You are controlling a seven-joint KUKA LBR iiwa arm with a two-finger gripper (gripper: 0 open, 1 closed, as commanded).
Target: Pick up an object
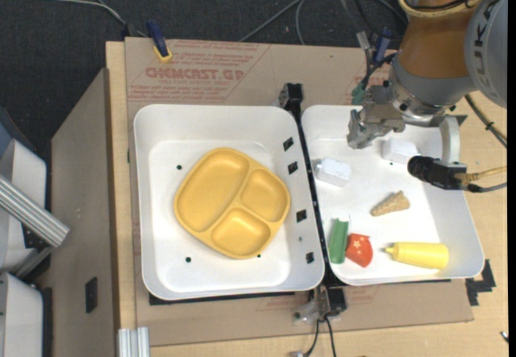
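Note:
My gripper (363, 134) hangs over the back of the right bin (459, 267), above its far left part, with nothing seen between its fingers. In that bin lie a small white block (333, 171), a tan wedge (390, 204), a green stick (338, 240), a red piece (359, 250) and a yellow bottle (418, 254). The white block lies just below and left of the gripper. The left bin (153, 186) holds a yellow divided plate (232, 201).
The two bins stand side by side on a cardboard sheet (201, 65), joined by a black divider with clips (300, 178). Cables run across the dark floor behind the bench. A blue-and-yellow clamp (159, 41) sits at the cardboard's back left.

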